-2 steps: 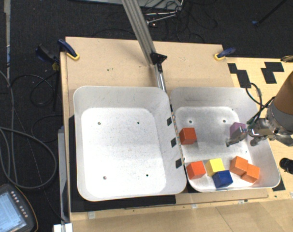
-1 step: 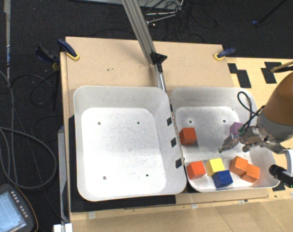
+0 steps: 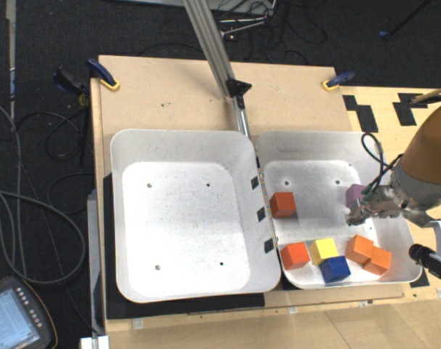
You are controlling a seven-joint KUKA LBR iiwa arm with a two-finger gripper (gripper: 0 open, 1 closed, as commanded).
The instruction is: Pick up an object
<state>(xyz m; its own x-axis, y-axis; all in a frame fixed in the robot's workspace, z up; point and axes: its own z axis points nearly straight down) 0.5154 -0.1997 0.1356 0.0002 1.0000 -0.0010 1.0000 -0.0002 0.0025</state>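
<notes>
While the grey arm (image 3: 424,158) reaches in from the right, its end effector (image 3: 360,213) hangs low over the right bin (image 3: 308,167), near the bin's right side. A small purple block (image 3: 356,193) sits just beside it, touching or almost touching, a little above it in the view. I cannot tell how the end effector is set. Lower in the same bin lie two orange blocks (image 3: 369,254) close together, a yellow block (image 3: 324,249), a blue block (image 3: 335,268) and a red-orange block (image 3: 295,254). Another red-orange block (image 3: 283,204) sits by the bin's left wall. Both bins rest on the tan worktop (image 3: 169,93).
</notes>
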